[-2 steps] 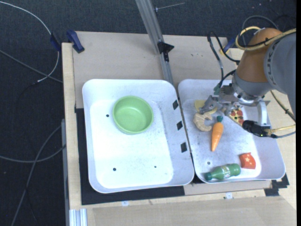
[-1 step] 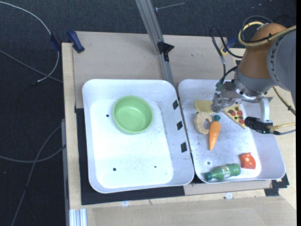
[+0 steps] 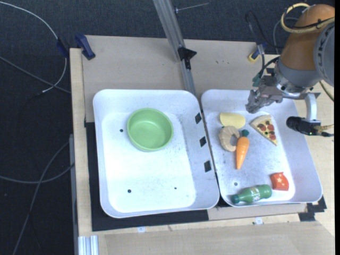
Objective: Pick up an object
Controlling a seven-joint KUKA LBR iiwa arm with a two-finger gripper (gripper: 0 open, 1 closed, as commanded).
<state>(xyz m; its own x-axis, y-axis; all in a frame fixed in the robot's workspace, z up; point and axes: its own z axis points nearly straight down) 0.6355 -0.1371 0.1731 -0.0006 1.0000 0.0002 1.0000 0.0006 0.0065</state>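
The counter (image 3: 133,62) carries two shallow white bins side by side. The left bin (image 3: 143,179) holds a green bowl (image 3: 150,129), sitting upright in its upper half. The right bin (image 3: 303,169) holds six items: a pale yellow piece (image 3: 232,120) near the upper left, a tan mushroom-shaped piece (image 3: 229,138) just below it, an orange carrot (image 3: 241,150) lying lengthwise and touching the tan piece, a pizza slice (image 3: 265,128) to the right of the yellow piece, a red item (image 3: 279,181) near the lower right, and a green bottle (image 3: 252,194) lying on its side along the near rim. The end effector (image 3: 258,103) hangs over the upper part of the right bin, just above and between the yellow piece and the pizza slice. Whether it is spread or pressed together cannot be told, and nothing is seen gripped in it. The arm enters from the right with its orange band at the top right.
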